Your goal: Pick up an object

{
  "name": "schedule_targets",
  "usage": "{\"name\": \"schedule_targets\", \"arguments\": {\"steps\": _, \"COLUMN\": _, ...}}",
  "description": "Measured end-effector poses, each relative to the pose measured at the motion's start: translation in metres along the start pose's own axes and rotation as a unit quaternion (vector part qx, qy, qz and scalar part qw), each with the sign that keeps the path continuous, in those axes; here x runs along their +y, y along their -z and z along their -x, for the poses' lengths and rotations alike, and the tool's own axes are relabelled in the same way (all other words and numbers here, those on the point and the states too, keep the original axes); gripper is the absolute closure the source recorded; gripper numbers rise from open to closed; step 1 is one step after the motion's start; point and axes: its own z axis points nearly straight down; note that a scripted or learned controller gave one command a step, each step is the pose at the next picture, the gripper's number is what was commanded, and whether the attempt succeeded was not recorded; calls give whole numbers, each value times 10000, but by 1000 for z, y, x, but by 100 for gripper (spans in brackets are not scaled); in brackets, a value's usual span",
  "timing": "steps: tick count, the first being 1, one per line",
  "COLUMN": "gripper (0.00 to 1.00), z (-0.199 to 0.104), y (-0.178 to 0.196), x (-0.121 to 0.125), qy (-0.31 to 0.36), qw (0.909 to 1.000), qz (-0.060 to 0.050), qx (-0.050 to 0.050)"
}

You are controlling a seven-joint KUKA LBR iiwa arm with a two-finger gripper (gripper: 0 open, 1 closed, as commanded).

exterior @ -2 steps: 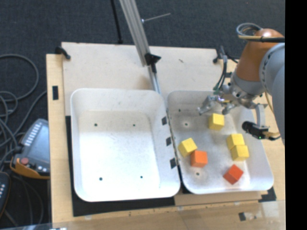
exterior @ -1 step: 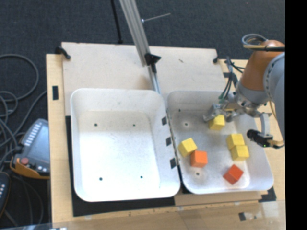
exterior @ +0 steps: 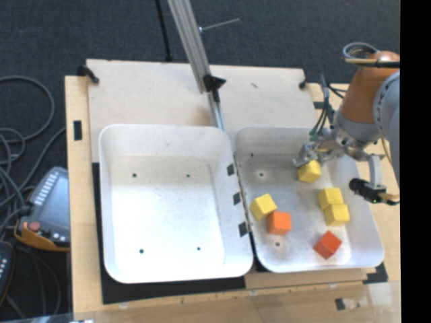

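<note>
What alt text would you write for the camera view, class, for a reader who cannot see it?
A grey robot arm with an orange band reaches from the right, its two-finger gripper right above a yellow cube in the right-hand shallow white bin. That bin also holds three more yellow cubes and two orange cubes. The left-hand shallow white bin sits beside it on the bench.

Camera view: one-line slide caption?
End effector above a yellow cube in the right bin, among five other yellow and orange cubes.

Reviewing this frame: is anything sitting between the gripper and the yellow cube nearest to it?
Nothing visible does. The gripper sits right at the upper edge of that yellow cube in the right bin; the other cubes lie further down the bin.
</note>
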Motion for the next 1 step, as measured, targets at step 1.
{"name": "schedule_targets", "arguments": {"steps": 1, "gripper": 100, "z": -84, "y": 84, "x": -3, "qy": 45, "qw": 10000, "qz": 30, "qx": 29}}
